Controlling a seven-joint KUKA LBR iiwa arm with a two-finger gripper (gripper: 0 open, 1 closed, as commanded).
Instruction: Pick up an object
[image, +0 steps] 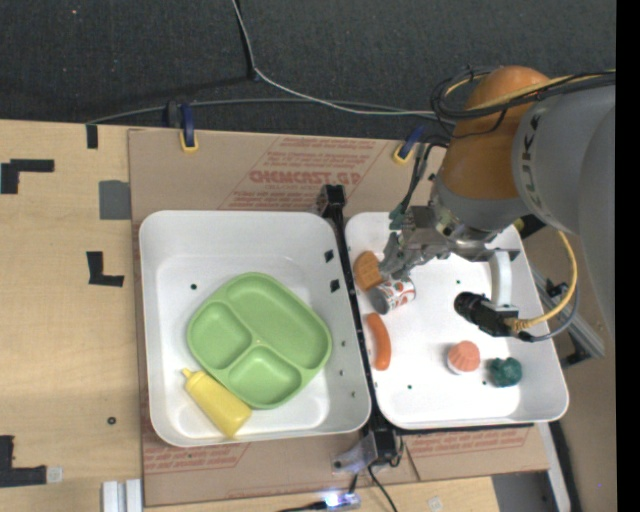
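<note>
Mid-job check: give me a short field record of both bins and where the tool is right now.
left white bin: green divided plastic plate; yellow squeeze bottle by the plate's lower-left rim
right white bin: brown bread-like piece; small red-and-white can; orange sausage-shaped piece; pink-orange round piece; dark green lump
tool: over the right bin's left side, by the can and bread-like piece
grasp: cannot tell from this view
</note>
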